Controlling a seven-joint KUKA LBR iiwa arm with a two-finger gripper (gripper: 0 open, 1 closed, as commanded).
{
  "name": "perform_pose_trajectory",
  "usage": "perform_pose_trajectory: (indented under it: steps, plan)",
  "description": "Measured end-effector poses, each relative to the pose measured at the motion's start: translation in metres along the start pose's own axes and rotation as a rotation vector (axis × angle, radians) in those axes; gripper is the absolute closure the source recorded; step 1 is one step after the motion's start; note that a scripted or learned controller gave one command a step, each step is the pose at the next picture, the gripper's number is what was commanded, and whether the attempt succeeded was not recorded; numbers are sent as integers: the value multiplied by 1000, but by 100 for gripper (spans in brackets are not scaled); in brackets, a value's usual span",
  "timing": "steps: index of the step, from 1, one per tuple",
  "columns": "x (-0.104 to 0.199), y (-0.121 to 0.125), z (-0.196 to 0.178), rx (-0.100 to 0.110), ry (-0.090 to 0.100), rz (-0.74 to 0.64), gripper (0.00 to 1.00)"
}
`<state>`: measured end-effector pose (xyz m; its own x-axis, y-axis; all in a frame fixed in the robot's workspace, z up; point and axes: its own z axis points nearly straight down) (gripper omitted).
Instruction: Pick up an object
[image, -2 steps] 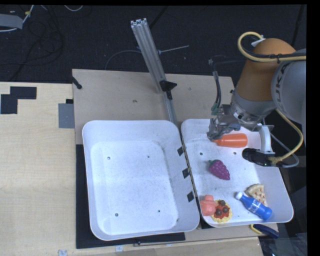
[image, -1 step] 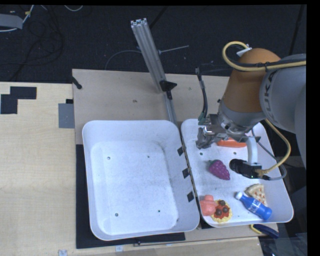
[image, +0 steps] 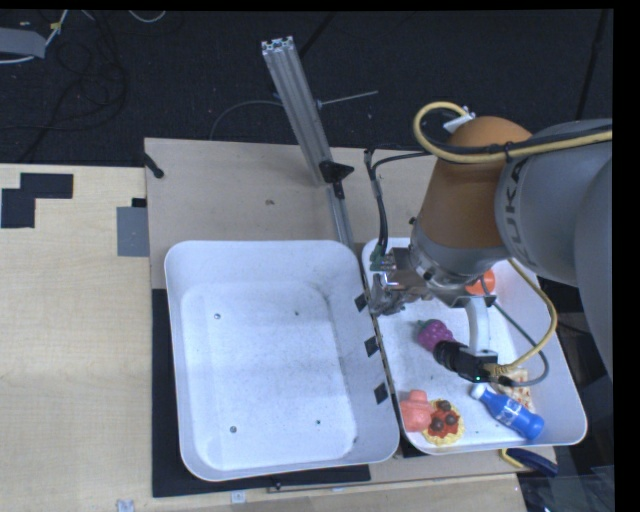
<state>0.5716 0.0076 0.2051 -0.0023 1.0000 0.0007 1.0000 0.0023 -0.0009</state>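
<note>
Pale wooden table (image: 80, 350) carries a shallow white plastic bin (image: 260, 360), its floor open, left of the gripper (image: 385, 292). The gripper hangs at the second white bin's (image: 415, 365) left wall; whether it is open or closed, I cannot tell. A purple fuzzy lump (image: 433, 331) lies just to its right, and a blue plastic bottle (image: 512, 413) farther right by the near rim.

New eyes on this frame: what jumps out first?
The big grey arm with its orange band stands out first, reaching in from the right over the right bin. Next come the bright things in that bin: a purple lump near the middle, with a pink toy and a blue bottle along the near edge.
</note>
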Motion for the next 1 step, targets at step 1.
perform_pose_trajectory:
  steps: [1]
  plan:
    - [47,-33,-6,-1,0,-1,100]
